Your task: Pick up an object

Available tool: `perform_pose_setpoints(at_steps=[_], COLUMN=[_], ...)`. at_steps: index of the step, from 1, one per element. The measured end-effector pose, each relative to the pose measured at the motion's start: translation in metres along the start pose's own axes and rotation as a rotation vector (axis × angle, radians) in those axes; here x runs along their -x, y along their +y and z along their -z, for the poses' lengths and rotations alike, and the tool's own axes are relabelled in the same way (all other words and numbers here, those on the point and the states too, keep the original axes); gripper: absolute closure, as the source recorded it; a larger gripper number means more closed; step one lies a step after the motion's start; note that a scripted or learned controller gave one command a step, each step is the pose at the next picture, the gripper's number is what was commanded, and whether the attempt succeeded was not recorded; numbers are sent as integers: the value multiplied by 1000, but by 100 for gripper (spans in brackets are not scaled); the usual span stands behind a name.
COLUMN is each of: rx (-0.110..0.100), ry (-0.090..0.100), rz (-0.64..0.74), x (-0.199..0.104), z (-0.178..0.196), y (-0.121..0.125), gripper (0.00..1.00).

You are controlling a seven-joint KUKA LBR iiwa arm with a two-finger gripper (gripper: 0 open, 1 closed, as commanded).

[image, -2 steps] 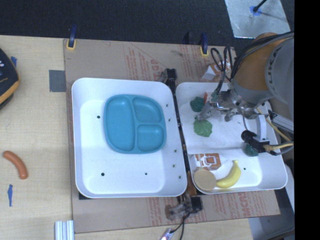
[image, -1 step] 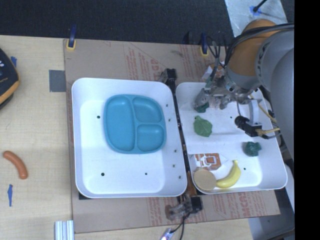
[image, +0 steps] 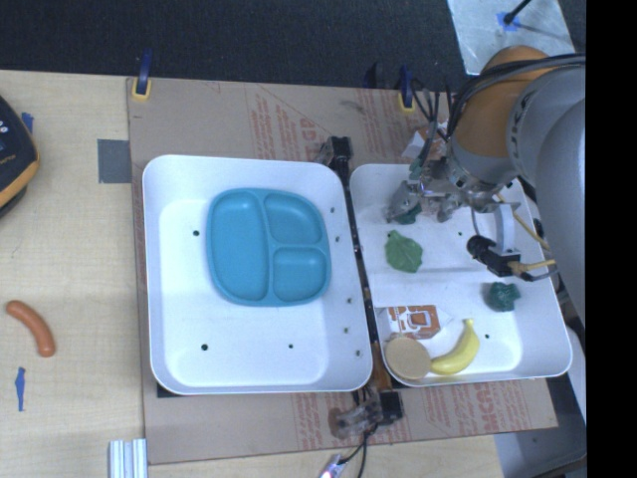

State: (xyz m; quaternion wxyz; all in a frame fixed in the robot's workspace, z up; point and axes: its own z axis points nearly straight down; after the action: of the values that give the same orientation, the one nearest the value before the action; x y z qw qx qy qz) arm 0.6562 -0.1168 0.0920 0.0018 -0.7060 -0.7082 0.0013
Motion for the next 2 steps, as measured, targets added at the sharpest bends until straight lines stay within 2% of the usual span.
perform_pose_setpoints(at_steps=[1, 2], rx=[3, 2], ry=[-1, -1], rz=[-1, 1], x=[10, 10], z=[0, 11], y=[0, 1], gripper=[0, 100])
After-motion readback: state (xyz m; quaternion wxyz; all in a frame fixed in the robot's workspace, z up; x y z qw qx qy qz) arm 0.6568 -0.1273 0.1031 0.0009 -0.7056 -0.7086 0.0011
